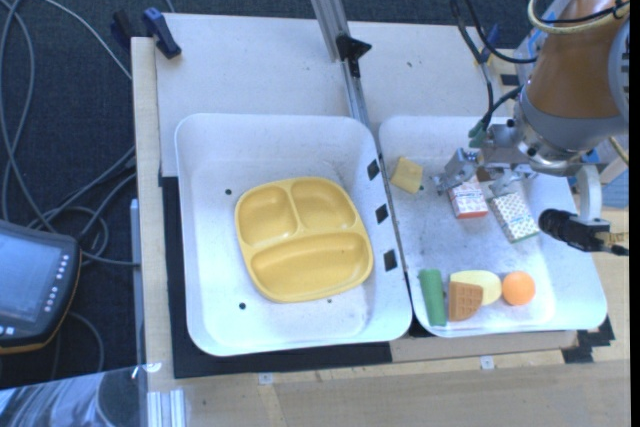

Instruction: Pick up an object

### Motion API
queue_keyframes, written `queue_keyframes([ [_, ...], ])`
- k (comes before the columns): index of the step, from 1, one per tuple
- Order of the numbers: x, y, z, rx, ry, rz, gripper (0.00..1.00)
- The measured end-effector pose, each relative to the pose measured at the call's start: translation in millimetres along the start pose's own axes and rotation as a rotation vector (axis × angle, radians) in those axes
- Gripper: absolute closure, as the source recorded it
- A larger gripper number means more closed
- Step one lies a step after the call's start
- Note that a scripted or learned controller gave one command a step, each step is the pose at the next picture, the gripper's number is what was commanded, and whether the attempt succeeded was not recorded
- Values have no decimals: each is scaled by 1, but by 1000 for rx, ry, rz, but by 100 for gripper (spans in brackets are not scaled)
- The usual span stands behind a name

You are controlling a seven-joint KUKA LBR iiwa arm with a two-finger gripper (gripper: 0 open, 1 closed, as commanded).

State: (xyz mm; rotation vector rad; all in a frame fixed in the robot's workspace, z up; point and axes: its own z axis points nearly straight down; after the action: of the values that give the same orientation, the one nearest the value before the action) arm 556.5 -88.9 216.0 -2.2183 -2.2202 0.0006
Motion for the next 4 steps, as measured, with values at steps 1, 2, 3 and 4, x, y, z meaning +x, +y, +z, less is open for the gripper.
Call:
queue_keyframes([
  [1,0,0,0,-1,0,0,0],
  [2,9,-3,49,5,0,2,0],
  [3,7,-2,112,6,0,1,0],
  [4,8,-3,124,3,0,1,0],
])
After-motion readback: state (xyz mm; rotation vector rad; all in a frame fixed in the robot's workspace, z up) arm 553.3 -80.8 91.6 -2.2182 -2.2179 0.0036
